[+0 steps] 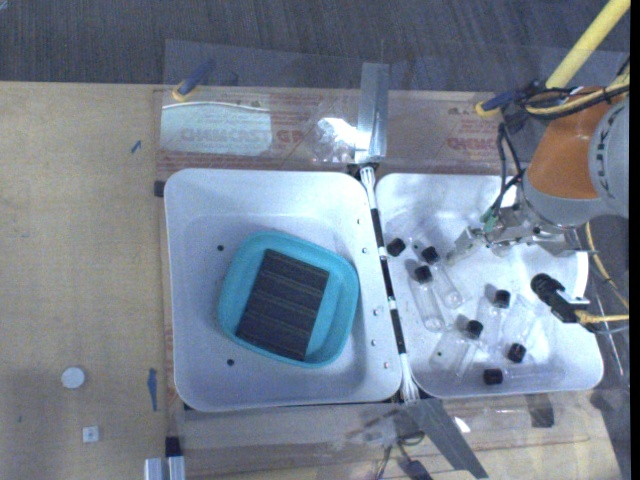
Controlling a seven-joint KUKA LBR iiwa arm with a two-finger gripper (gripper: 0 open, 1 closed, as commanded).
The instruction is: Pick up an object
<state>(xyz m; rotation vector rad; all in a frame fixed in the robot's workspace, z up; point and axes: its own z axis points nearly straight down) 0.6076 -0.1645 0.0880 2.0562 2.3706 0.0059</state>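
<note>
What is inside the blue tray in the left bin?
A dark ribbed rectangular block lies inside the blue tray, tilted, covering most of its floor. Whatever may lie beneath the block is hidden. The tray sits in the left bin.

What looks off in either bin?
Nothing damaged. The clear vials with black caps lie tipped at all angles across the right bin, and the teal tray sits askew in the left bin.
</note>
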